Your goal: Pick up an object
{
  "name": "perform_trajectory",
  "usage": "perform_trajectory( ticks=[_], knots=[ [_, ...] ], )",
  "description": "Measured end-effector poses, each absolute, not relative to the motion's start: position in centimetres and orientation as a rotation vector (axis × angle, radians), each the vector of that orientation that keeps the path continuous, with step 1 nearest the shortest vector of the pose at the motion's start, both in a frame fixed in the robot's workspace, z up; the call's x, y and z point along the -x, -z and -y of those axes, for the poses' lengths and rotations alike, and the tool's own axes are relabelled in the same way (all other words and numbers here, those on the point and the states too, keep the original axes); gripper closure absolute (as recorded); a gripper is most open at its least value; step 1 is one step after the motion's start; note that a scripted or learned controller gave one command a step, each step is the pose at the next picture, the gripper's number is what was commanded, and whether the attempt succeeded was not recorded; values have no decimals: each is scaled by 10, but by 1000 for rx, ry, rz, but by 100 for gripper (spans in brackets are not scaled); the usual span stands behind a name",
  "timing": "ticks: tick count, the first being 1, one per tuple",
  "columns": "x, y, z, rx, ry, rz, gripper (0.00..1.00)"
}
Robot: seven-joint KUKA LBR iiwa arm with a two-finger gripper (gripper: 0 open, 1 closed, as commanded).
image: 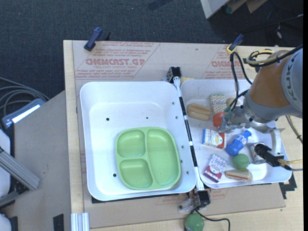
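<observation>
Claw (225, 119) low in right bin (192, 88), over red item (219, 120) beside bread roll (199, 111); can't tell whether it's clenched. Green tray (147, 158) in left bin (96, 129).

A green divided plate (147, 158) lies in the left bin (96, 100).

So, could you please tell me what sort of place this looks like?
Probably a robotics lab set up for picking trials: two white bins clamped side by side on a bench, a grey and orange arm reaching over toy food, and loose cables on dark carpet.
</observation>
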State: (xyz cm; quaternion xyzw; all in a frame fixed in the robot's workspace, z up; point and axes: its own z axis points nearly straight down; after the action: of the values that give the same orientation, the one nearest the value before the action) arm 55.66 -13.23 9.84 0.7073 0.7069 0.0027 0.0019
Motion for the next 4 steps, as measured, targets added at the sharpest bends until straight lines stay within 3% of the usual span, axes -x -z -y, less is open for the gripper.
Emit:
perform_trajectory(
  ticks=[1, 2, 3, 4],
  knots=[
    [-557, -98, 133, -2219, -8, -2217, 0],
    [-508, -88, 116, -2217, -10, -2215, 0],
    [-564, -85, 107, -2221, -1, -2222, 0],
    [-489, -84, 100, -2223, 2, -2222, 0]
  ],
)
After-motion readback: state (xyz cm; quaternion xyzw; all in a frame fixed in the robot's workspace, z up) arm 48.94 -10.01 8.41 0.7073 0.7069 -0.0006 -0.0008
